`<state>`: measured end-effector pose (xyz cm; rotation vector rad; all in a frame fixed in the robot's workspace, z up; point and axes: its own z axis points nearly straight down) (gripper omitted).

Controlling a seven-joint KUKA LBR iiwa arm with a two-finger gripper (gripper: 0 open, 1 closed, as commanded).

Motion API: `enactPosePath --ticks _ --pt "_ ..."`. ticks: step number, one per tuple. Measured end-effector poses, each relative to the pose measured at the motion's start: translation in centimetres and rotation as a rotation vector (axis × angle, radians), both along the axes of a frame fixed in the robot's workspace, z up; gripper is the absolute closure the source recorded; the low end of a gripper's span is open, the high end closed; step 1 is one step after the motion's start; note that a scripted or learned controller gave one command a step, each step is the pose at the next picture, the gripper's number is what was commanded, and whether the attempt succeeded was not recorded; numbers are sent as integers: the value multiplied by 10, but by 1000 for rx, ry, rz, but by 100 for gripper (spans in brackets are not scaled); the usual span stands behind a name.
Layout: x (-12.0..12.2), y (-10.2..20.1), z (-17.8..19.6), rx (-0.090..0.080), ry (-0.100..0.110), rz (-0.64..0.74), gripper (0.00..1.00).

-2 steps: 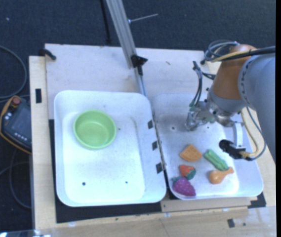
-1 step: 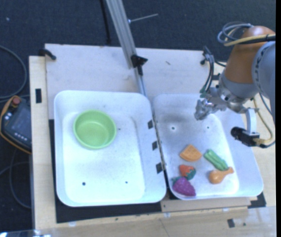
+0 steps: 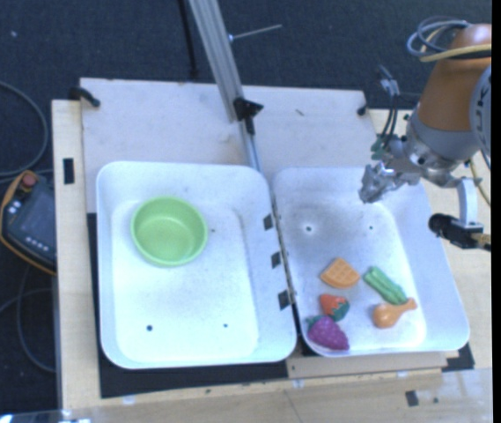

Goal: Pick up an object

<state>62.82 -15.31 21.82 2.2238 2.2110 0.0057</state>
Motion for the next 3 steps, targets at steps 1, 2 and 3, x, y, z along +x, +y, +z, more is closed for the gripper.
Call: enactPosePath --ticks 1,2,3 --pt "1 -1 40 0 1 8 100" --pt "0 61 38 3 5 13 100" --pt "-5 116 25 2 7 12 100"
